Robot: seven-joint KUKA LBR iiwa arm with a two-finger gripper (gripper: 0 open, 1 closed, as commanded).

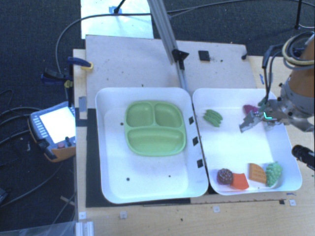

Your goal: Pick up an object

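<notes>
My gripper (249,121) hangs over the upper right part of the right bin (231,146), reaching in from the right. A small magenta object (249,109) lies just beyond its tip, partly hidden by it. A green pea pod (212,117) lies to the gripper's left, apart from it. Along the bin's front edge sit a dark red round piece (225,176), a red-orange piece (239,181), an orange ridged piece (257,172) and a green bumpy piece (274,173).
The left bin (147,181) holds a green divided plate (155,128). A grey pole (165,26) slants across the board behind the bins. A handheld pendant (54,132) and cables lie on the floor at left.
</notes>
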